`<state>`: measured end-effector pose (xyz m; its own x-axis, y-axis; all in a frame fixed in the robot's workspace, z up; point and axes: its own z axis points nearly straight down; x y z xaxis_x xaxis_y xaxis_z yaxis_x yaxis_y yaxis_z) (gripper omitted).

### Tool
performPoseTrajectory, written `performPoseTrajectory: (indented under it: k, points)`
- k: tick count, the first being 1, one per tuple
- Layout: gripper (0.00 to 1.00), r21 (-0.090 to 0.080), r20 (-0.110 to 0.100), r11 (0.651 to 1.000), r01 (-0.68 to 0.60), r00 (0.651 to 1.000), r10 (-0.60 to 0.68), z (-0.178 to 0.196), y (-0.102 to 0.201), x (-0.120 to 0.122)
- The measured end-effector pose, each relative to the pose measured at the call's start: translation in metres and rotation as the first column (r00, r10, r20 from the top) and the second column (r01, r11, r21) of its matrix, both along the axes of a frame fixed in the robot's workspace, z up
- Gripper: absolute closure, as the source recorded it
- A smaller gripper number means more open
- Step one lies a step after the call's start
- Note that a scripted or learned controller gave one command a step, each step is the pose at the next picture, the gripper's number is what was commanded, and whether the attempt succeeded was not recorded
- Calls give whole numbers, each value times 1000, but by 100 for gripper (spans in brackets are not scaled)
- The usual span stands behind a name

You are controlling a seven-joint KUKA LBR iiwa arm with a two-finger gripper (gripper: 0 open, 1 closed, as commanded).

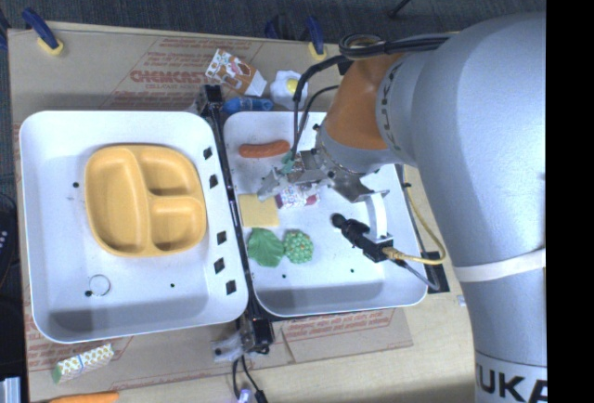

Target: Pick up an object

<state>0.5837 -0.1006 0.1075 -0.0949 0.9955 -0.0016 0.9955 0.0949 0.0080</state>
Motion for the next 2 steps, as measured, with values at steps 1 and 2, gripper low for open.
performPoseTrajectory:
  k: [1, 2]
  points:
    - [0, -4, -4, 940, -343, 940, 342, -11, -2, 28]
    - [0, -7, 0, 944, -329, 944, 329, -11, 0, 25]
